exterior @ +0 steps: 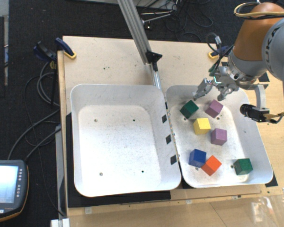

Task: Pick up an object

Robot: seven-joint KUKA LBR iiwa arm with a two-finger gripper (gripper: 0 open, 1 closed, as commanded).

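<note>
The right bin (255, 141) holds several small cubes. A dark green cube (189, 109) and a purple cube (214, 109) lie at its far end, with a yellow cube (202, 125) and a second purple cube (218, 136) just nearer. Along the near edge sit a blue cube (197, 157), an orange cube (211, 165) and a green cube (243, 166). My gripper (211, 92) hangs open over the bin's far end, its fingers spread above the gap between the dark green and purple cubes, with nothing between them.
The left bin (85, 126) lies beside the right one. A slanted metal pole (135, 25) crosses the bench from the back to the bins' shared edge. Blue and yellow clamps (61, 48) grip the bench's far left corner. A teach pendant (4, 188) lies at lower left.
</note>
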